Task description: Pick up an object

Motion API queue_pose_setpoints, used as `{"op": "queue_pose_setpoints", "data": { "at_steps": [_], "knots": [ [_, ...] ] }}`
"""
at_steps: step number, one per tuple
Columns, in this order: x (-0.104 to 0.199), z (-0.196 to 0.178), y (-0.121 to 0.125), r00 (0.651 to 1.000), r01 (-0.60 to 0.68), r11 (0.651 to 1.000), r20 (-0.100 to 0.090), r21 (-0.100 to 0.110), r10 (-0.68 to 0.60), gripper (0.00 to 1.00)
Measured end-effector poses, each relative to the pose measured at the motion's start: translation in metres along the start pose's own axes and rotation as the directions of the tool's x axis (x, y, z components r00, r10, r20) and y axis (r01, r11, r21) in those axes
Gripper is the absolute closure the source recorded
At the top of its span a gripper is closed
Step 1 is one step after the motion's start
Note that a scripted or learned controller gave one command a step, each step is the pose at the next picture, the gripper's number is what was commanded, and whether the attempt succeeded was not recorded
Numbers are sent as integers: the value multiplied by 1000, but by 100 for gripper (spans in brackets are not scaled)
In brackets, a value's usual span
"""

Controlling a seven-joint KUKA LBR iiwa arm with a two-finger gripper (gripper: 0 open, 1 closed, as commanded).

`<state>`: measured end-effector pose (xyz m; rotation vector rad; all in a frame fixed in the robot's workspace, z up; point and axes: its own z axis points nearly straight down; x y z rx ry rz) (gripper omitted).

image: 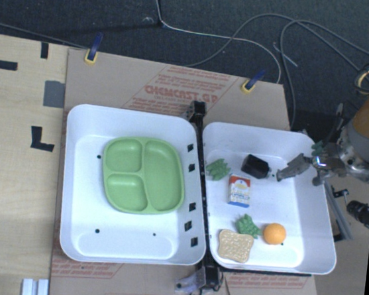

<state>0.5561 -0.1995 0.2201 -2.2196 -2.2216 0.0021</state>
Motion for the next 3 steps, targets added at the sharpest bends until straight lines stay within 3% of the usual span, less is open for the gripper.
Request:
{"op": "queue_pose_setpoints", "data": {
  "at_steps": [3],
  "knots": [
    [6,137,1,1000,1,1000,3,-2,-1,0]
  ]
}}
